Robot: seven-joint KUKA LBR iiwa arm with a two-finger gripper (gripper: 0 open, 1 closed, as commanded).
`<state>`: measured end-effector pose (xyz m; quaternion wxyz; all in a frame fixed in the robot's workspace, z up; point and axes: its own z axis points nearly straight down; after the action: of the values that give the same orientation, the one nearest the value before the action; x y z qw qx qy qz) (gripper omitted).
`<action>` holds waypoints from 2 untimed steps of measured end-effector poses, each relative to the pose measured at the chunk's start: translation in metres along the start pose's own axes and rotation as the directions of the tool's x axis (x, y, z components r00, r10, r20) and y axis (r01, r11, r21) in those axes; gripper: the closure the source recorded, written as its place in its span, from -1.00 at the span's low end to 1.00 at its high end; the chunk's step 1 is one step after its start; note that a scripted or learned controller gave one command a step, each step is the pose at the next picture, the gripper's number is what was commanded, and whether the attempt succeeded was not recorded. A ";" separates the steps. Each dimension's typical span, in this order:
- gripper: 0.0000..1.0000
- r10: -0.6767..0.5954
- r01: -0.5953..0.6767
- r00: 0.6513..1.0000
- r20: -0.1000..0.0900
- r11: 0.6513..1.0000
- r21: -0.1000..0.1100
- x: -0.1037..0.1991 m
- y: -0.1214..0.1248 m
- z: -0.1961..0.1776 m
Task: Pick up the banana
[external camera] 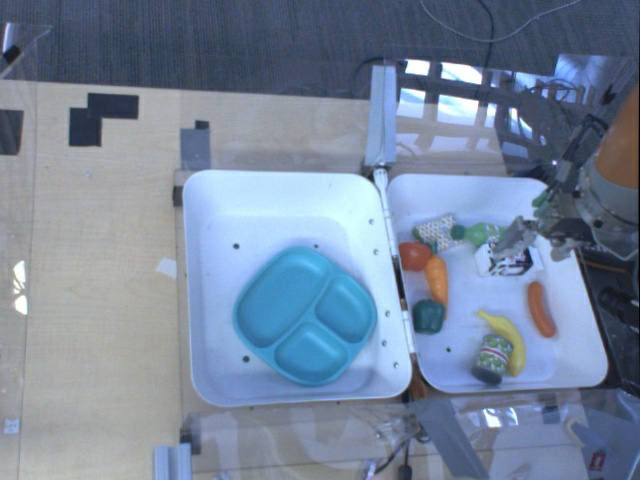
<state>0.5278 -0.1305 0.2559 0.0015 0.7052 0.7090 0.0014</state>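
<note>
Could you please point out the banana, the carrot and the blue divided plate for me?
banana [507,332], camera view, middle of its yellow curve.
carrot [437,279], camera view, middle of its orange body.
blue divided plate [270,298], camera view, its largest compartment.

A robotics lab: 2 shallow white plastic bins [290,193] sit in metal brackets on a pale wooden bench [90,268], black square markers [100,116] stuck to it, a loose black cable [480,13] on grey carpet [200,18].

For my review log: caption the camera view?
Gripper above right bin, banana lying beside a can.
</note>
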 end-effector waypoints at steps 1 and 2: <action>-1.00 -0.155 0.155 0.988 0.000 0.988 0.000 -0.006 -0.034 0.092; -1.00 -0.156 0.156 0.988 0.004 0.988 -0.011 -0.004 -0.018 0.166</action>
<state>0.5104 -0.1350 0.0895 0.0066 0.6474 0.7621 0.0041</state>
